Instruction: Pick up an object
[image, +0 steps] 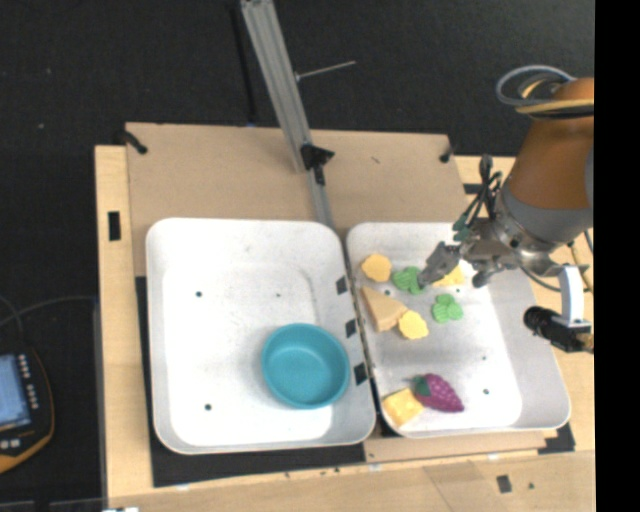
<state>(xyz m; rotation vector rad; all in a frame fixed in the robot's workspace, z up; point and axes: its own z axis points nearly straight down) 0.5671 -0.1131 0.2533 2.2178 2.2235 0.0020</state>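
My gripper (456, 278) hangs low over the far middle of the right bin (530, 400), open. Its two fingers stand on either side of a small yellow piece (453, 272), which is partly hidden by them. Just left of it lies a green leafy toy (407, 279), and a second green toy (448, 309) lies just in front of it. Further left are a yellow lump (376, 267), a tan wedge (380, 308) and another yellow lump (413, 325). Purple grapes (438, 392) and a yellow block (402, 406) sit at the bin's near left corner.
A blue bowl (303, 364) stands in the left bin (200, 300), near its front right. A grey metal post (285, 90) slants up from between the bins at the back. The right bin's near right part is bare.
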